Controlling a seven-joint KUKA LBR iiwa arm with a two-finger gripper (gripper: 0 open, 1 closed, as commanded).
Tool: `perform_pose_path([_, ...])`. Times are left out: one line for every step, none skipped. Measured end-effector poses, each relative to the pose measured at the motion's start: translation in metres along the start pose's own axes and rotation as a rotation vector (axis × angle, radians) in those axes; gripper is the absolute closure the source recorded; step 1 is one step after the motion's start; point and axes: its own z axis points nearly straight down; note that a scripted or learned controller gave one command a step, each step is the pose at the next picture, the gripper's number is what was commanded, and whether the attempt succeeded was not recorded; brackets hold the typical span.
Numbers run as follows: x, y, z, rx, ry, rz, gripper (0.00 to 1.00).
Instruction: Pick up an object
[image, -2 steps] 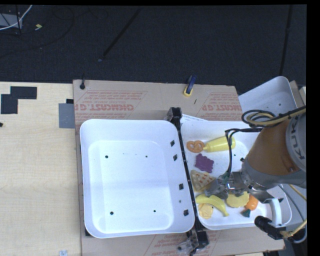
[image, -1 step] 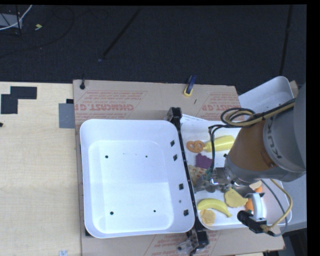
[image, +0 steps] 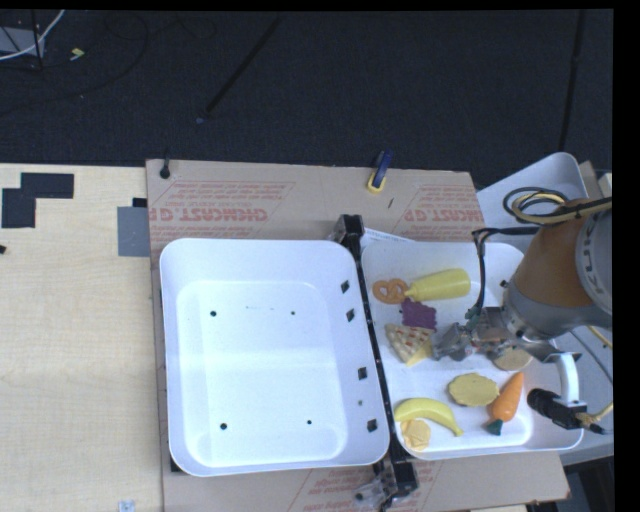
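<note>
Seemingly light, stiff plastic, the pale yellow wedge (image: 408, 344) wants pinching across flat sides; the tool's (image: 455, 341) state I cannot tell.

The cardboard sheet (image: 300, 205) under the bins carries red printed lettering, seen upside down and mirrored. It shows in 2 places along the far edge, one far of the left bin (image: 180, 300) and one far right, and again at the near edge. None of it reads clearly.

Banana (image: 427, 412) lies before the cheese wedge (image: 408, 344) (right bin (image: 480, 445)), carrot (image: 508, 396) rightward.
</note>
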Motion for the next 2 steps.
perform_pose_path([0.044,0.049,0.0,-0.003,0.001,-0.005,0.0])
perform_pose_path([0.085,0.068,-0.002,-0.002,-0.011,-0.002,0.0])
